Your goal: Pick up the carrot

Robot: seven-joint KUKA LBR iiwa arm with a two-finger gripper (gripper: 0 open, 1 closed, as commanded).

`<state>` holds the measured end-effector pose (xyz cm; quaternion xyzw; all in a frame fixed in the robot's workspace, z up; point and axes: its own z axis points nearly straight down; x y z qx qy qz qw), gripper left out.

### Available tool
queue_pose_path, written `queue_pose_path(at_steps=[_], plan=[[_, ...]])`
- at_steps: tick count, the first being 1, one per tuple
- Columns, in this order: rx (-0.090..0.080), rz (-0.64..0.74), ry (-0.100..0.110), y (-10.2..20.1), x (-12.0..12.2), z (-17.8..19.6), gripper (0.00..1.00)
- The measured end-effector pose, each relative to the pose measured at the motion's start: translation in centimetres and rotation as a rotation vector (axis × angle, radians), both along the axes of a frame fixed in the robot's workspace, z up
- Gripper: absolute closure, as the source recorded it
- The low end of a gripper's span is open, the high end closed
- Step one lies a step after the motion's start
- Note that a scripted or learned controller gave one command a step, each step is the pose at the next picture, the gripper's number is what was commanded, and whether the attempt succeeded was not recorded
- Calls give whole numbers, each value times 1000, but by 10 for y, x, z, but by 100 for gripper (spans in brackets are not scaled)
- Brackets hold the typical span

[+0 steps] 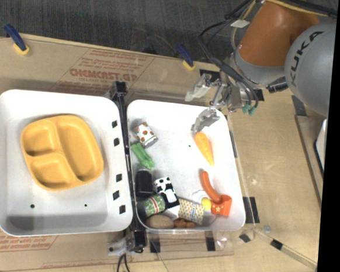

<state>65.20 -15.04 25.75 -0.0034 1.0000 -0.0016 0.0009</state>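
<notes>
A heap of toys (179, 206) crowds the right bin's (233, 146) near edge. Beyond it lies the carrot (205, 147), long axis running near-to-far, thick end toward the gripper (205, 120), which hangs just above that end and grips nothing.

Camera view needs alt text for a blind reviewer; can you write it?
The arm's claw hovers just above the carrot in the right bin, which also holds a heap of small toys near its front. The left bin holds a yellow divided tray.
</notes>
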Motion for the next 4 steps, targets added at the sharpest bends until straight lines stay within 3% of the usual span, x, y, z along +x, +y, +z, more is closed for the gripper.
queue_pose_path(at_steps=[1,2,3,4], plan=[[7,80,13,-33,2,-150,0],[2,276,1,-59,-17,-164,0],[1,283,-5,-57,-14,-151,100],[1,283,-4,-57,-14,-152,0]])
